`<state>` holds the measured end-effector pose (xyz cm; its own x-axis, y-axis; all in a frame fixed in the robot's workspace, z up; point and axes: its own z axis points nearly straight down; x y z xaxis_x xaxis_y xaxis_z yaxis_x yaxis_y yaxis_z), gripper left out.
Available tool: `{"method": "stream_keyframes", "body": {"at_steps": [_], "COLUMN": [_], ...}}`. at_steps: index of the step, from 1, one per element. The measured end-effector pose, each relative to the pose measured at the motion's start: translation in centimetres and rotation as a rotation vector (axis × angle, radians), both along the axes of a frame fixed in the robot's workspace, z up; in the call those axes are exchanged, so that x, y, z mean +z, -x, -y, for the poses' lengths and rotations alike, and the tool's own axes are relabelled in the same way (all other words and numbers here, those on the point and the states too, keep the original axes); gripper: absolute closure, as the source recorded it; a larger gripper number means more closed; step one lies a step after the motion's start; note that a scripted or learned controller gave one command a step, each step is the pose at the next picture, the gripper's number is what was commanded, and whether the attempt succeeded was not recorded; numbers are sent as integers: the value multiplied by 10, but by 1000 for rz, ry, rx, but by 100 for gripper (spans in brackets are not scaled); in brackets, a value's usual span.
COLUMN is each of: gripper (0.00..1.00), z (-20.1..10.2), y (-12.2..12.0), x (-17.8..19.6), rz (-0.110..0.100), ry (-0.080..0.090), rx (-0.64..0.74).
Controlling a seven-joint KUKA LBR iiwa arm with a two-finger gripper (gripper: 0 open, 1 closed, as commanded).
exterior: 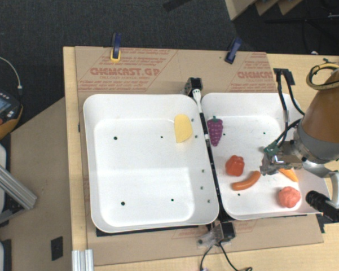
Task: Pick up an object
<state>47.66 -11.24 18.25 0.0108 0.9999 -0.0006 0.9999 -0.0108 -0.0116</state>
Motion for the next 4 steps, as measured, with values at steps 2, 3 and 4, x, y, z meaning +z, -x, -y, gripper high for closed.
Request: {"method": "stream_keyframes", "body": {"at_steps": [2, 3, 4], "gripper": [100, 100, 100], "z": [-39, -105, -116], "y": [0, -69, -25], "x": [67, 112, 113], "rz": [5, 21, 8], "ry": [-1, -1, -2], "rx": [4, 20, 12]}}
